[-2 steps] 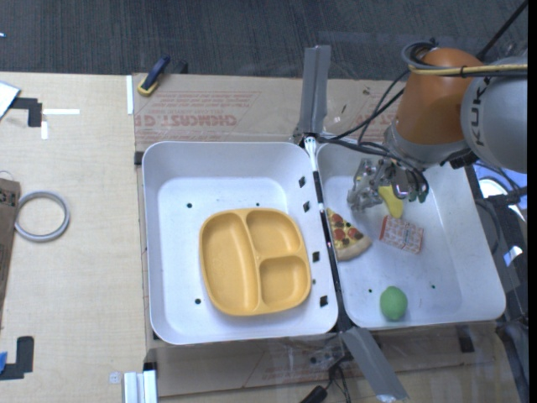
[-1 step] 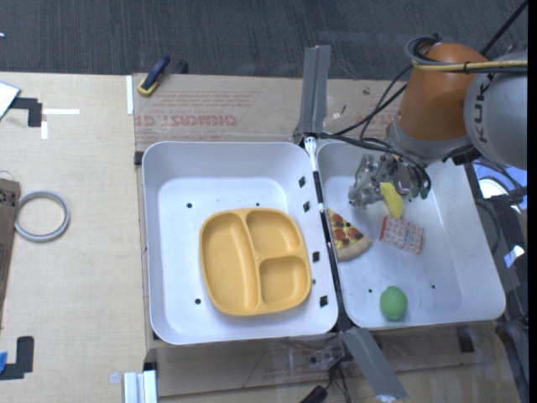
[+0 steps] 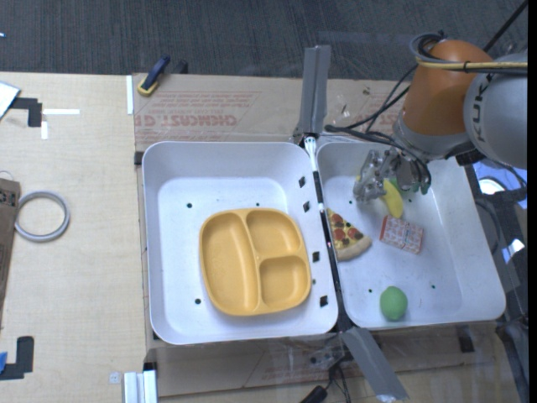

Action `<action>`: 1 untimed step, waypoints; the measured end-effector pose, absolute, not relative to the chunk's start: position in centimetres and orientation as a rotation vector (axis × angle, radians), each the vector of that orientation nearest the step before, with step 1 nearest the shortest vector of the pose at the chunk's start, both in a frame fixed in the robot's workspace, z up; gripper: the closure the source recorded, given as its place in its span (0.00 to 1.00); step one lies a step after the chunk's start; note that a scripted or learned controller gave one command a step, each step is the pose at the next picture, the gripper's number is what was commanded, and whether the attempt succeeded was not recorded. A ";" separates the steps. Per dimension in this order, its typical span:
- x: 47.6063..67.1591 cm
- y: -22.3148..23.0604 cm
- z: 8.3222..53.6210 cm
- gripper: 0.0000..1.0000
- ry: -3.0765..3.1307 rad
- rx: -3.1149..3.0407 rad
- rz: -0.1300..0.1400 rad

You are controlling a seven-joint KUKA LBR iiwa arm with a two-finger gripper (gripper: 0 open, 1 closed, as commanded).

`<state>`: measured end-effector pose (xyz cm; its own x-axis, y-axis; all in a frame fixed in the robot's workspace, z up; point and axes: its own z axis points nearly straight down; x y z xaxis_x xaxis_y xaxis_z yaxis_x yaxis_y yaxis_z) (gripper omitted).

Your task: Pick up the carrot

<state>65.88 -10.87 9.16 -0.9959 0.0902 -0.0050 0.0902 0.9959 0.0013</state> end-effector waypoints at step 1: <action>66.0 -10.8 10.1 1.00 3.128 0.143 0.003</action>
